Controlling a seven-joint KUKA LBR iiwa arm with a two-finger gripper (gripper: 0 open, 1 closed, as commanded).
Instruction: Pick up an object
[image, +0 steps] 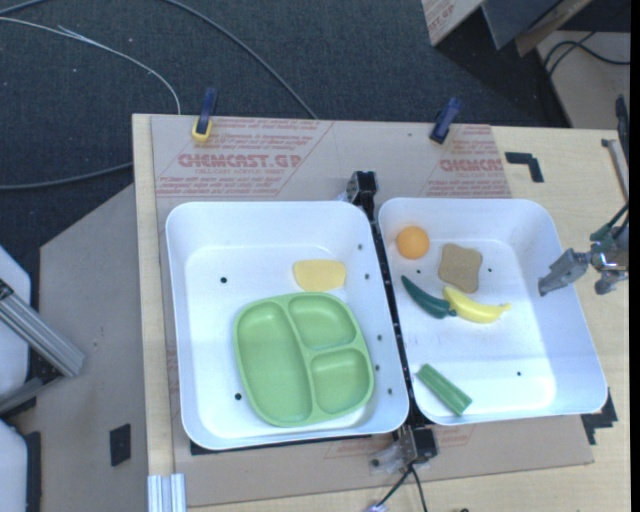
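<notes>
In the right bin (560, 385) lie an orange ball (412, 242), a brown bread slice (460, 267), a yellow banana (477, 308), a dark green pepper (425, 298) touching the banana, and a green block (443, 389) near the front rim. My gripper (583, 278) hangs over the bin's right rim, at the view's right edge. It is open, with nothing between its fingers. The bread slice and the banana lie well to its left.
The left bin (200, 300) holds a green divided plate (303, 357) and a pale yellow piece (319, 274) behind it. Two clamps (204, 113) (445, 120) grip the board's far edge. A black bracket (363, 187) sits between the bins at the back.
</notes>
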